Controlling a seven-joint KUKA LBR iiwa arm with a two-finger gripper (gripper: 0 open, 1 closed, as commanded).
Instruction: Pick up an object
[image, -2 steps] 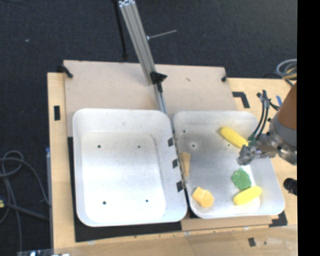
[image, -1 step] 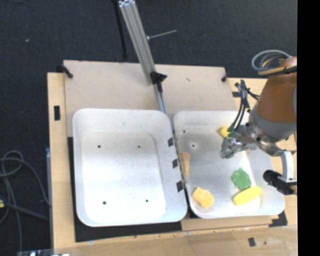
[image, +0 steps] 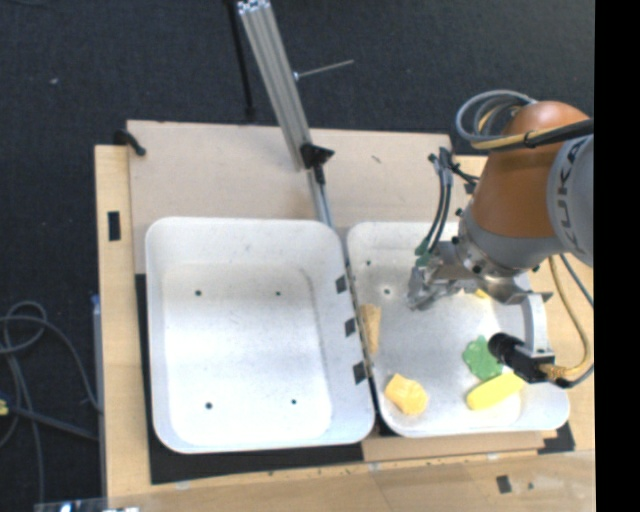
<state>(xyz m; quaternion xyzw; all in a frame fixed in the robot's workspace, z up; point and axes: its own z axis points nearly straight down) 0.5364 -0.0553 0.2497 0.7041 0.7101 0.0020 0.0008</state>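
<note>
My gripper (image: 424, 291) hangs over the upper middle of the right bin (image: 440, 345), pointing down and left from the orange-banded wrist. A yellow-orange lump (image: 406, 394) lies at the bin's lower left. A yellow block (image: 493, 392) rests near the lower right, with a green piece (image: 481, 358) just above it. A tan, cone-like piece (image: 371, 327) leans against the bin's left wall. All of these lie apart from the gripper.
The left bin (image: 250, 330) sits beside the right one. A slanted metal pole (image: 290, 105) rises behind the bins. A black fitting (image: 520, 355) with a cable sits at the right bin's edge. Cables loop off the bench at left.
</note>
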